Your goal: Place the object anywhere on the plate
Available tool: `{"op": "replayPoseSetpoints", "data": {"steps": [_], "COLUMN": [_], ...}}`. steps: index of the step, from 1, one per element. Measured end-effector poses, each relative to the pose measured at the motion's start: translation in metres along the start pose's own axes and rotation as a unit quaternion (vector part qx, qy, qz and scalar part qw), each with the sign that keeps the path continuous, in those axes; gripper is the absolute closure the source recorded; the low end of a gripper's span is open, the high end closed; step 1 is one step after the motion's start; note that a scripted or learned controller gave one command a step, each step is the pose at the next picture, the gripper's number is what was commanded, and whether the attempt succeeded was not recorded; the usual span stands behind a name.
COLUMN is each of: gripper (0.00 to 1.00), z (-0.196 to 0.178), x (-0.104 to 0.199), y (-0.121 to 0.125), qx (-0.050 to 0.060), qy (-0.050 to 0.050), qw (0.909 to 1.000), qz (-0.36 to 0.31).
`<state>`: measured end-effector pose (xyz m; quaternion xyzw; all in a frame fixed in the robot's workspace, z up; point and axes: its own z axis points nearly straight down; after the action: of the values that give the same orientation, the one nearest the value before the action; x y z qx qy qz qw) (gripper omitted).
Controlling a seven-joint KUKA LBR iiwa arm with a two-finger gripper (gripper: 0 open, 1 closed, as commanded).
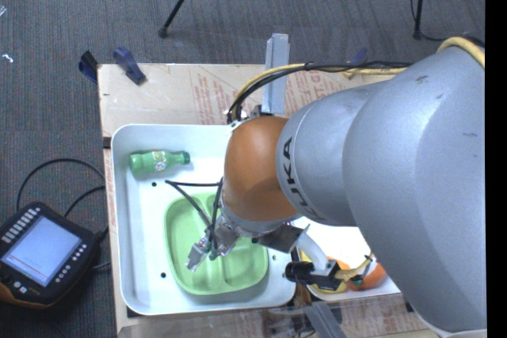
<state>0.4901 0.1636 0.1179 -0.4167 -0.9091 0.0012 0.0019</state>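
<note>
So in the camera view the arm (356,162) reached in from the right and hung low over the light green plate (190,237) in the left bin (131,249). The gripper (203,249) sat right above the plate, honestly couldn't tell how it was set. The green bottle (158,161) lay on its side near the bin's back wall, apart from the plate.
</note>
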Motion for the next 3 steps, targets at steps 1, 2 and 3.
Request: {"op": "replayPoseSetpoints", "data": {"steps": [1, 2, 3], "gripper": [1.00, 0.00, 1.00], "z": [-0.0084, -0.0084, -0.0165], "x": [-0.0036, -0.0037, -0.0062], "y": [-0.0020, -0.0020, -0.0037], "qx": [0.002, 0.002, 0.004], "qy": [0.001, 0.001, 0.002], "qw": [1.0000, 1.0000, 0.9999], "qz": [0.006, 0.006, 0.011]}}
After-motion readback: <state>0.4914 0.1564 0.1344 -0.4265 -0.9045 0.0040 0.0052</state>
